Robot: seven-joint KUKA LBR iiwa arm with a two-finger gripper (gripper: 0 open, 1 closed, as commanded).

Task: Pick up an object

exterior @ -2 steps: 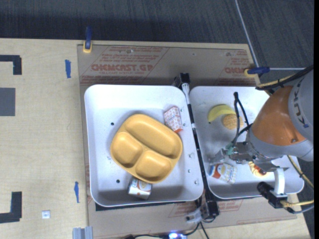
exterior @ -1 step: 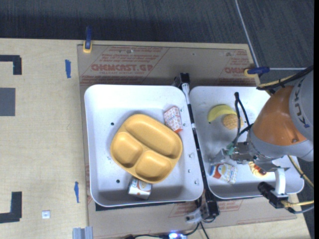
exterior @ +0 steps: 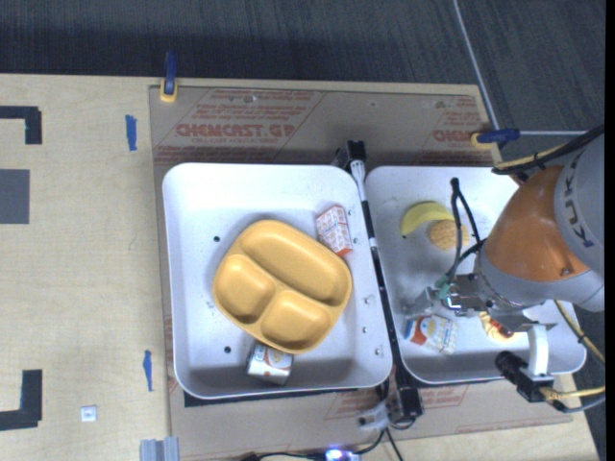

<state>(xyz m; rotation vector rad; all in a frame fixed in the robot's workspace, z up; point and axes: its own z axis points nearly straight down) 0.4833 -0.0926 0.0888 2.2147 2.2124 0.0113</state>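
1. Camera view, right bin [exterior: 567, 358]: arm reaching in from the right, gripper [exterior: 444, 301] low over the bin's middle. Finger state not readable from this angle; cannot tell.
2. Nearest candidate: small white-and-orange packet [exterior: 430, 331], lying flat on the bin floor just below the gripper. Nothing seen between the fingers.
3. Handling, judged: packet probably light, thin, soft-walled, likely slick film. Best taken across the short width near the middle; flat pose leaves little edge to bite.
4. Also in right bin: one yellow banana-shaped item [exterior: 420, 218] touching one round tan item [exterior: 443, 234], near the back; one small orange-white item [exterior: 495, 329], partly hidden by the arm.
5. Left bin [exterior: 183, 257]: one yellow divided tray [exterior: 281, 283], upside or upright unclear, probably stiff, bulky for two fingers; one red-white packet [exterior: 332, 229] at its upper right edge; one small carton [exterior: 268, 364] at its lower edge.
6. Count: two bins, three objects left, four right.
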